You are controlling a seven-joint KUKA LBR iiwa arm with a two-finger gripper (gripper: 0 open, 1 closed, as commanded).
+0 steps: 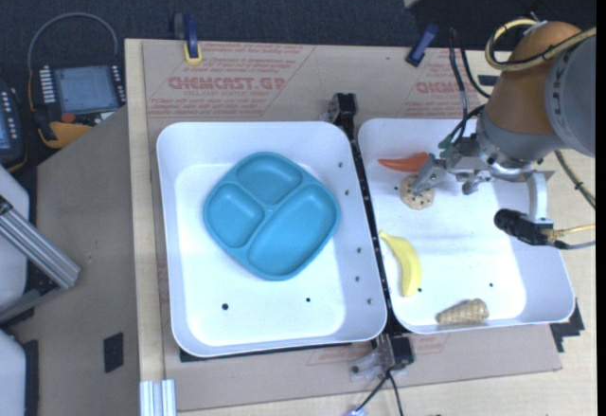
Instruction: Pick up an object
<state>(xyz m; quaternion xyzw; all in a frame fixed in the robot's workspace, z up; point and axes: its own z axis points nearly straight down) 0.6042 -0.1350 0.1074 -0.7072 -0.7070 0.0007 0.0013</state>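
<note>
The right bin (540,291) holds a red chili pepper (403,161) at its far left, a round speckled cookie (416,193) just below it, a yellow banana (406,262) near the left wall, and a tan cone-shaped pastry (462,312) at the front. My gripper (443,174) hangs low over the bin's far part, just right of the cookie and the chili, with its tip close to the cookie's upper edge. Nothing is visibly held.
The left bin (189,310) holds a blue divided plate (272,213) in its middle. A black clamp (343,108) sits between the bins at the back. The arm's grey body (530,111) and cables overhang the right bin's far right corner.
</note>
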